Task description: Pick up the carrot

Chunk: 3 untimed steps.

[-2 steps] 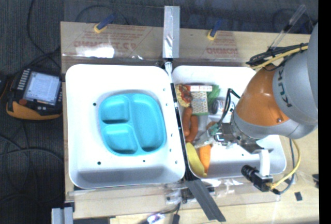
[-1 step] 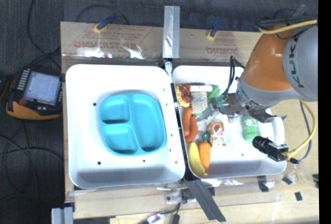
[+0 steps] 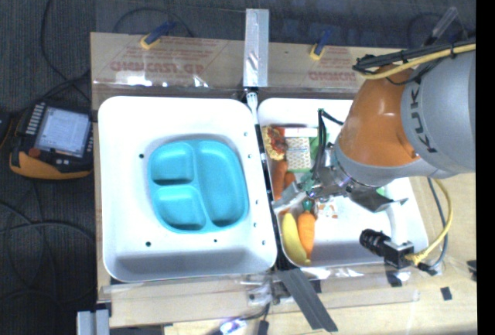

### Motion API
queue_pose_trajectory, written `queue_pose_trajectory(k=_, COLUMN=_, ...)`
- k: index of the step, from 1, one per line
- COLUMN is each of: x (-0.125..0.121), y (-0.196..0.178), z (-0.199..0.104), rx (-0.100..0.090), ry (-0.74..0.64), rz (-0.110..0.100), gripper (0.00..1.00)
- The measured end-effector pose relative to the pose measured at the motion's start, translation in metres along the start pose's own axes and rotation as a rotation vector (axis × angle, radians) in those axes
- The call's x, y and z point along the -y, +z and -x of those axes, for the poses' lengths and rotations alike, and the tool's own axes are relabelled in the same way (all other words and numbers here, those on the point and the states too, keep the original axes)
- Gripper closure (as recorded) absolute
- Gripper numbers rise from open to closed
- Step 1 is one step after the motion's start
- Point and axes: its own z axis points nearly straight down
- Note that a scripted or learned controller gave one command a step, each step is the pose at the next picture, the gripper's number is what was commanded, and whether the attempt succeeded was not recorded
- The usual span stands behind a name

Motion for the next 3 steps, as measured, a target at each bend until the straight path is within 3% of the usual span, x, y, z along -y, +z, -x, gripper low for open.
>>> queue_pose_trajectory(k=1, x=0.011, y=0.069, z=0.063, rx=0.000, ry=0.129, rz=0.001, gripper=0.00)
queue_pose_trajectory(k=2, x=0.011, y=0.063, z=0.062, rx=-0.004, ry=0.128, rz=-0.005, gripper=1.00)
queue_pose_trajectory(k=3, x=-0.032, y=-0.090, z=0.035, rx=0.004, ry=0.146, rz=0.001, gripper=1.00)
